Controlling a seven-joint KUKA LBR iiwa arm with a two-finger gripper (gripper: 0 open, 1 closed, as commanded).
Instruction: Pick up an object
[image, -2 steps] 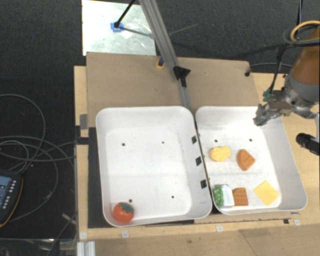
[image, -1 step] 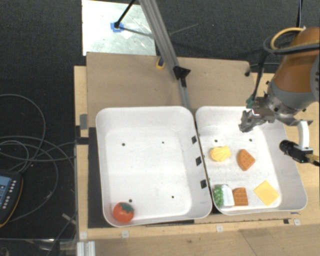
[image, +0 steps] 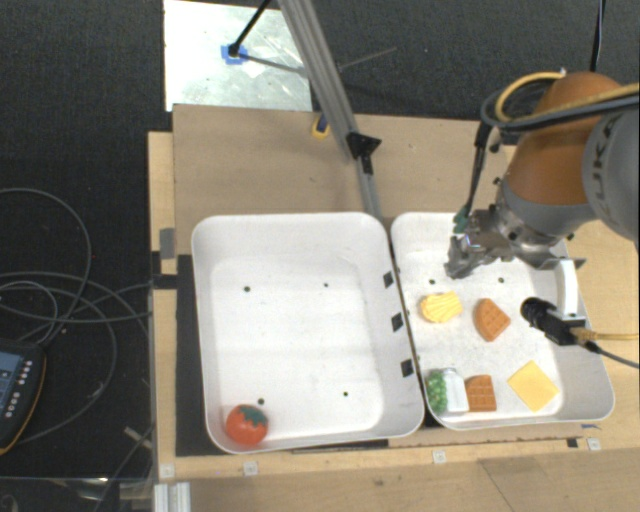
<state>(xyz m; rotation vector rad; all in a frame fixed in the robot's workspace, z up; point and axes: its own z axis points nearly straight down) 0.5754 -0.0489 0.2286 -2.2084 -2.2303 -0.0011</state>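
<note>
The arm (image: 575, 150) comes in from the right side, and its gripper (image: 462, 258) hangs over the back part of the right bin (image: 600, 395), near the wall where the 2 bins meet. The fingers point down to the bin floor and nothing is between them; if they are wide or narrow I cannot tell from here, they look as one dark shape.

Things to pick are all in front of the gripper. Closest is a yellow corn piece (image: 440, 307), just beside the gripper tip but not touching it. Next to it, to the right, is an orange waffle-like piece (image: 490, 319), tilted a bit. Nearer the front wall lie a small green-and-white item (image: 444, 390), touching a brown-orange block (image: 480, 393), and a flat yellow cheese slice (image: 533, 386) a bit apart from them. A black cylinder part w/ a cable (image: 545, 318), fixed to the wrist, hangs over the right side of this bin, close to the waffle piece.

The left bin (image: 215, 240) holds a red tomato (image: 246, 424) in the front left corner, well apart from the arm.

Around: a grey pole (image: 335, 100) slants across the bench (image: 250, 160) behind the bins, ending near the back of the middle wall. Loose black cables (image: 70, 290) and a handheld controller (image: 15, 385) are on the dark floor at the left.
</note>
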